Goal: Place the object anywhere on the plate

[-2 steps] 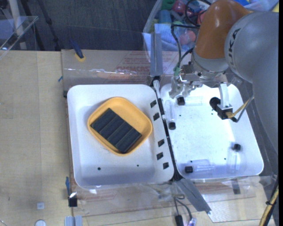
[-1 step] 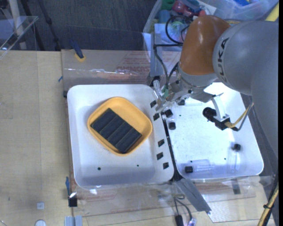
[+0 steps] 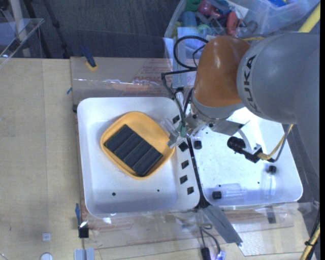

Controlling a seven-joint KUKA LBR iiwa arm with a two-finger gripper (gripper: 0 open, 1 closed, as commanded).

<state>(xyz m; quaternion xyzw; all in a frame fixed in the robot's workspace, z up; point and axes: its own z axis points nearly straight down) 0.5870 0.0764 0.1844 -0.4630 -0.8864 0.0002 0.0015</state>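
A yellow square plate [image 3: 150,125] with rounded corners lies tilted in the left white bin [image 3: 101,195]. A black ridged slab [image 3: 133,149] rests flat on it and covers most of its middle. My gripper [image 3: 176,135] hangs at the plate's right rim, over the divider between the two bins, under the orange wrist band [image 3: 218,71]. The gripper tip is small and partly blurred against the bin edge. I see nothing held at it.
The right white bin [image 3: 228,170] holds a clear plastic piece [image 3: 237,192] and a small black bit [image 3: 217,194] near its front wall. Small black tabs [image 3: 185,163] line the divider. A clear box of coloured items [image 3: 218,15] stands behind the bins.
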